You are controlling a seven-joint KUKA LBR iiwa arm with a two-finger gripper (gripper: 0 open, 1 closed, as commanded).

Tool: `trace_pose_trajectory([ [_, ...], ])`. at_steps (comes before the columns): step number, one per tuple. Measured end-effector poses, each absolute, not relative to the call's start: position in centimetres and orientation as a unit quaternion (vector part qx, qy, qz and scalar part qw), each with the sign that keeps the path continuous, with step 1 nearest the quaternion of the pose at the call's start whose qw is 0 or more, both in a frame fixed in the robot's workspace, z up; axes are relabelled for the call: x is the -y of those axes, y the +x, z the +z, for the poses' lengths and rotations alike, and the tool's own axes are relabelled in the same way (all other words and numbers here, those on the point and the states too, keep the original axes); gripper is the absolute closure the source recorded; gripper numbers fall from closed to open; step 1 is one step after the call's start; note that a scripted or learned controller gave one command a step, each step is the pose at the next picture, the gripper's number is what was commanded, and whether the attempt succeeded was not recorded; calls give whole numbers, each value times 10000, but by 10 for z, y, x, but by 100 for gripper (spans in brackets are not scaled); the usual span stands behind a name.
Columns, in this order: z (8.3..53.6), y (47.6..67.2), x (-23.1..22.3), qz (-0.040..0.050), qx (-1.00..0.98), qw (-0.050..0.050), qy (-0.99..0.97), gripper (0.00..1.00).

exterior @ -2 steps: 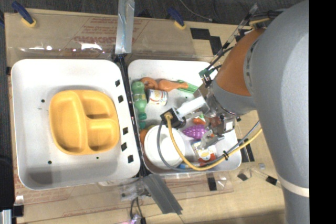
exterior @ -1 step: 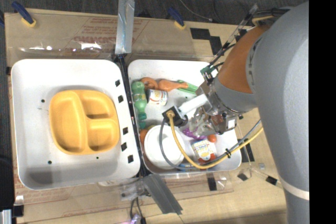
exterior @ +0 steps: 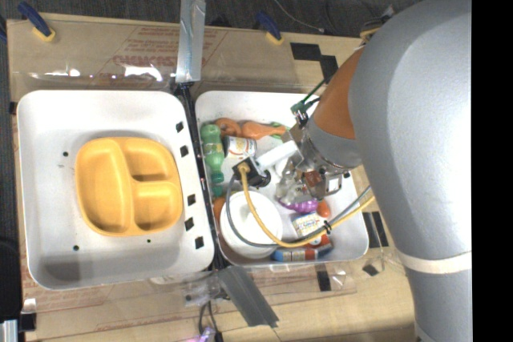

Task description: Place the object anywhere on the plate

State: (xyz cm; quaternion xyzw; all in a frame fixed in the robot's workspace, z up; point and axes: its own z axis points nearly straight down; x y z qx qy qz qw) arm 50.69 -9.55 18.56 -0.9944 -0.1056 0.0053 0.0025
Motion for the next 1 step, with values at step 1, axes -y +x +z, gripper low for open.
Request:
trace_pose_trajectory([
  [1, 244, 496, 140, 0, 1062, 10, -9943, 100],
])
